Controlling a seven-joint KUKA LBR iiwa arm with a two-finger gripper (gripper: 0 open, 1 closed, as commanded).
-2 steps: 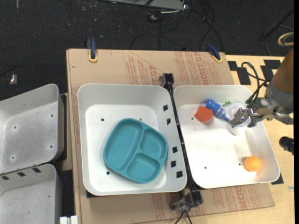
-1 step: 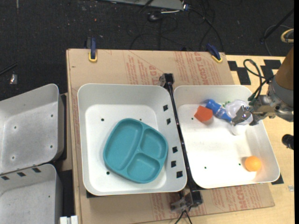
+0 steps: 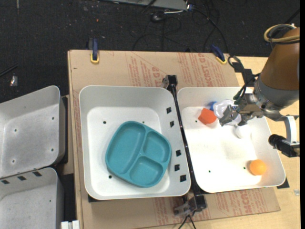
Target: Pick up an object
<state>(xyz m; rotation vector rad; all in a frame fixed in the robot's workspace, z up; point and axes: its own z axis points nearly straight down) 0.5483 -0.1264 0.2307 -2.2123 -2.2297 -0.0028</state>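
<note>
Approach is being made, by the look of it: the gripper (image 3: pixel 232 116) is being held low over the upper part of the right bin (image 3: pixel 271 178), just beside an orange block (image 3: pixel 207 116) and a pale blue-and-white item (image 3: pixel 219 108) whose shape cannot be made out. Nothing is being seen between the fingers, so no grasp is being claimed; whether they are spread or closed cannot be told, as they are being blurred into the clutter around them.

Three candidates are lying in the right bin — the block and the pale item close together near the far wall, and an orange ball (image 3: pixel 257 167) well apart near the front right corner. The nearest target is judged to be the pale item or the block. For the next move, the gripper is being required to centre over one of the two, not between them, and to descend squarely; with the pair lying so close, one is likely to be nudged aside.

In the left bin (image 3: pixel 90 175) a teal divided plate (image 3: pixel 138 153) is resting flat, tilted on the diagonal. Both bins are sitting on a cardboard-covered worktop (image 3: pixel 133 63), clamped at the far edge, with cables trailing across the dark floor (image 3: pixel 43 18) beyond.
</note>
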